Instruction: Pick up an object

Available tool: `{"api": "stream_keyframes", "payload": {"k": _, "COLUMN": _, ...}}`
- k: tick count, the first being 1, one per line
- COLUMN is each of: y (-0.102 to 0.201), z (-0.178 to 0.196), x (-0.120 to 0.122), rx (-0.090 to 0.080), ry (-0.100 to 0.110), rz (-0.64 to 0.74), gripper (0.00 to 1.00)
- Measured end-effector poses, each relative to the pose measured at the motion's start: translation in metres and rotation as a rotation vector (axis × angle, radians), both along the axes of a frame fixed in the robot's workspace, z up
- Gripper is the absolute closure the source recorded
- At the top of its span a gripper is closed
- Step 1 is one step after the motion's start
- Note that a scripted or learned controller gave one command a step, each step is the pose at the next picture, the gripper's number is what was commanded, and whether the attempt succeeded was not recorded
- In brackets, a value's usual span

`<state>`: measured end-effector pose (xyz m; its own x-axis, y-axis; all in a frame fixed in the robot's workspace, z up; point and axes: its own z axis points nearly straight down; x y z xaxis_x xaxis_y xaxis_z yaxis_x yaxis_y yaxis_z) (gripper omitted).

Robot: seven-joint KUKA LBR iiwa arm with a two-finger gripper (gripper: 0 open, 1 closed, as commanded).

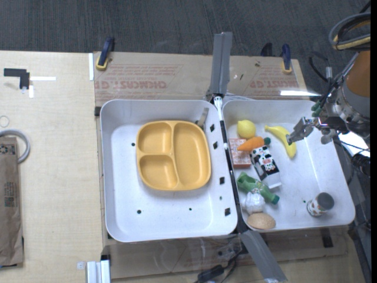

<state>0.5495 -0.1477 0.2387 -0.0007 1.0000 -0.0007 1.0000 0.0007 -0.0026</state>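
hand (311, 128) above right bin (336, 158) (near banana (281, 139))

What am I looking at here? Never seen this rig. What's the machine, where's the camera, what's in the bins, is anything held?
One camera, fixed above the bench, looks down at a slant. The arm reaches in from the right; its pincer hovers over the right bin, open, with nothing between its fingers. That bin holds a lemon, banana, carrot, a black-and-white carton, a green toy, a can and a few other small items. The left bin holds a yellow divided plate.
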Motion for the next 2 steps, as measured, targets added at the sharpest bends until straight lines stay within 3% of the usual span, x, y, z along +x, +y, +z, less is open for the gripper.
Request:
{"api": "stream_keyframes", "payload": {"k": 1, "y": -0.053, "z": -0.101, "x": 0.037, "rx": 0.0, "ry": -0.001, "rz": 0.068, "gripper": 0.0}}
{"api": "stream_keyframes", "payload": {"k": 2, "y": -0.026, "z": -0.147, "x": 0.072, "rx": -0.001, "ry": -0.003, "rz": 0.087, "gripper": 0.0}}
